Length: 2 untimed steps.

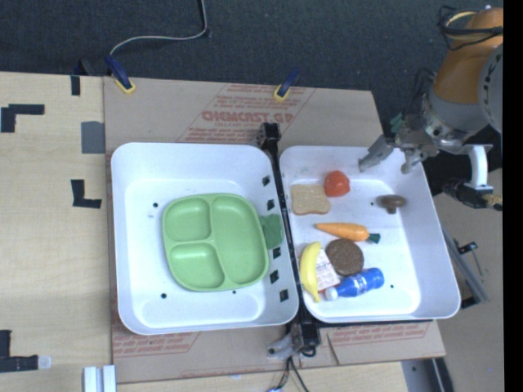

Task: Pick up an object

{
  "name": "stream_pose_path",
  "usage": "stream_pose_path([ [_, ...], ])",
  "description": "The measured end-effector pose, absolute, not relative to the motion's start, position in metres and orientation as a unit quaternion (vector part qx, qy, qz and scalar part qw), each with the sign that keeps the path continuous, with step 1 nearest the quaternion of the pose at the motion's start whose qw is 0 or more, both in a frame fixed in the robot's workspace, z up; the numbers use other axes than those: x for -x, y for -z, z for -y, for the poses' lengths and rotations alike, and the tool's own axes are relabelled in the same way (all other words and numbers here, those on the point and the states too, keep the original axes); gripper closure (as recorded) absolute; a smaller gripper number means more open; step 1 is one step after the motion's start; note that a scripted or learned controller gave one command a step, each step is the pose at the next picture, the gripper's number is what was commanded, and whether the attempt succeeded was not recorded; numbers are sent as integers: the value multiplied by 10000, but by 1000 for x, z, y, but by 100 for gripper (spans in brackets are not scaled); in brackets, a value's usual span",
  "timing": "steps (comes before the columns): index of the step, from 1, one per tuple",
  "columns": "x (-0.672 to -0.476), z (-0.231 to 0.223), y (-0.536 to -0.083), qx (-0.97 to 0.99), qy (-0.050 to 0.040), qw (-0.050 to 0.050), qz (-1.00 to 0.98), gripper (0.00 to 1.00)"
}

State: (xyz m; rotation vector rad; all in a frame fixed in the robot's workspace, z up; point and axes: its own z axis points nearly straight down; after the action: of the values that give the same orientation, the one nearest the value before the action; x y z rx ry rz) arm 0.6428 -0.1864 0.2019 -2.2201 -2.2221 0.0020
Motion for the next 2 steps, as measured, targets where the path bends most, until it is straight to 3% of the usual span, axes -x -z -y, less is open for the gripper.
stream_pose_path([
  [1, -667, 143, -100, 7064, -13, 17, 7078, 0],
  [2, -670, 124, -88, 7067, 12, -24, 7075, 0],
])
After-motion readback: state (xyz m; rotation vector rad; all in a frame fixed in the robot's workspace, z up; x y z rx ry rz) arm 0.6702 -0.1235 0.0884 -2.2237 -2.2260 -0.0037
